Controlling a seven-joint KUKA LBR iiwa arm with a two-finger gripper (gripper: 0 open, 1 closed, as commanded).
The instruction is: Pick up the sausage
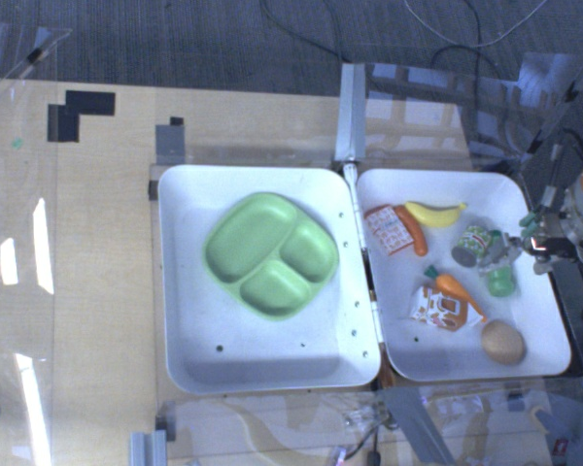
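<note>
The step in hand looks like the approach. The two-finger gripper [527, 242] sits at the right rim of the right-hand shallow white bin [549, 357], and whether it is spread or pressed together I cannot tell. To do this well it should travel over the small grey tin can [472, 244] just beside it and come down along the short orange-red sausage [413, 231] — which lies well apart beyond the can, between the printed red-and-white card [388, 228] and the yellow plastic banana [435, 213].
</note>
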